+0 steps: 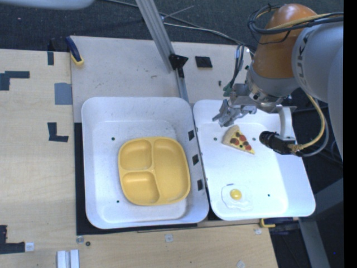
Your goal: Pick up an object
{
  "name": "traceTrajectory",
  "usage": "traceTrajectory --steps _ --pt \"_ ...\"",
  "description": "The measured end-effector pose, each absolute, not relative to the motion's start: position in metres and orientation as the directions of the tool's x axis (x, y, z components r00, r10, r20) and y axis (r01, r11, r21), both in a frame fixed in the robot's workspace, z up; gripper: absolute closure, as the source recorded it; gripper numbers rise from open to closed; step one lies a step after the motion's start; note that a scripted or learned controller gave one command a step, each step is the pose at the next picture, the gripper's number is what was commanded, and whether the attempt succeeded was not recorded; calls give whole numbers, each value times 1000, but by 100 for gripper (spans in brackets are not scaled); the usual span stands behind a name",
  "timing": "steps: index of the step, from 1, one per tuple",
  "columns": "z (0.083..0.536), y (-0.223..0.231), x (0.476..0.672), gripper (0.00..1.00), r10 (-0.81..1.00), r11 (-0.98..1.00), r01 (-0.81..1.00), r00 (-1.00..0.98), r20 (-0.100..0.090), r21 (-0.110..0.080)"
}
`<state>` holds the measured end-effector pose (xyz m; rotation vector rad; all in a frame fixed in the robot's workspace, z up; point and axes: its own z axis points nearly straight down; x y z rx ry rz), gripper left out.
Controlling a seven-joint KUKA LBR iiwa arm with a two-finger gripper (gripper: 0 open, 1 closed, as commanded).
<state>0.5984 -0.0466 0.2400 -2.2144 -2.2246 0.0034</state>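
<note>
Over the right bin's (pixel 290 205) far left corner, gripper (pixel 227 116) low above the white floor; whether it is parted or closed cannot be told, and nothing seen in its grasp. Just beside it, toward the near side, pizza slice (pixel 239 140) flat on the bin floor. Near the front edge, fried egg (pixel 235 196), well apart from the slice. In the left bin (pixel 97 149), yellow divided plate (pixel 154 170), three compartments.

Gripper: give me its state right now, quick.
Gripper: above the far end of the right bin, just beside the pizza slice; open or shut cannot be told.
</note>
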Motion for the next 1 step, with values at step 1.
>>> traceTrajectory --steps 1 --pt "244 1 581 100 1000 6 1000 -6 1 -3"
